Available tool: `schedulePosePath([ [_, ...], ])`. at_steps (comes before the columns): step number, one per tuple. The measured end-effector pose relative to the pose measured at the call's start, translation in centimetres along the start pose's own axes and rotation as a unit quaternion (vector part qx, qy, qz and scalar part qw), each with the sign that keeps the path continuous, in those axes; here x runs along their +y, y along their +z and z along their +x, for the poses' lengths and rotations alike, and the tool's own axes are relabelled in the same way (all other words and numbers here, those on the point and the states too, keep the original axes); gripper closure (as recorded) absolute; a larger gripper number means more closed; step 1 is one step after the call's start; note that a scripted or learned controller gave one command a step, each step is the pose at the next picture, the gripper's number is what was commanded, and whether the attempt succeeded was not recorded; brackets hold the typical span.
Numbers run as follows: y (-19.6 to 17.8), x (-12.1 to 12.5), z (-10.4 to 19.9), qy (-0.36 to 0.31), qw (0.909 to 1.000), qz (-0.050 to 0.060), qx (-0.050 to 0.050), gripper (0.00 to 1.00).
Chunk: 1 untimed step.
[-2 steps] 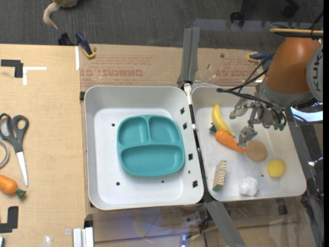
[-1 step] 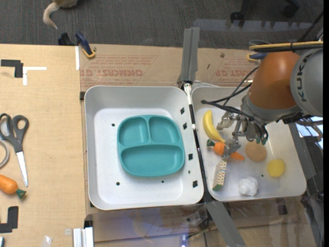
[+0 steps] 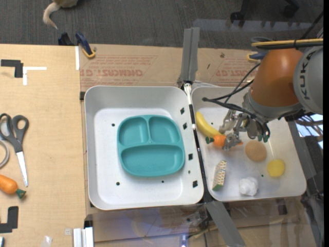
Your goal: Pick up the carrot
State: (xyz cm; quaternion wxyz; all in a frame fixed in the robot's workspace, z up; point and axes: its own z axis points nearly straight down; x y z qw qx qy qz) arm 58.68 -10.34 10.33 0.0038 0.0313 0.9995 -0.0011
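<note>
The robot arm (image 3: 280,81) comes in from 3 o'clock and bends down over the right bin (image 3: 288,189). Its pincer (image 3: 232,133) hangs low at the bin's 9 o'clock side, right by a small orange carrot (image 3: 219,141). The carrot lies on the bin floor just below the banana (image 3: 206,126), which sits at 11 o'clock from it. The pincer's metal tips look like they are touching the carrot or almost on it, but they are small and tangled with wires, so I cannot tell if the pincer is wide or squeezed, or if the carrot is truly caught.

I think the arm is low here because this is the grab step. The job looks about halfway, since the carrot is not lifted yet.

More things share this bin: a tan egg-like ball (image 3: 255,151) at 3 o'clock from the carrot, a yellow lemon (image 3: 276,168) at 4 o'clock, a white crumpled lump (image 3: 248,186) and a corn cob (image 3: 220,175) near 6 o'clock. The banana is so close that it may get bumped.

The left bin (image 3: 97,153) holds a teal divided plate (image 3: 151,145). Far off at 9 o'clock, on the desk (image 3: 41,138), lie scissors (image 3: 15,143) and another carrot (image 3: 10,185).
</note>
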Motion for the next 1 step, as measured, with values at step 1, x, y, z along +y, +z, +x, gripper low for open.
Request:
schedulePosePath([
  [1,-8.94,5.39,5.33,-0.071,0.9975,-0.001,0.002,1.0],
])
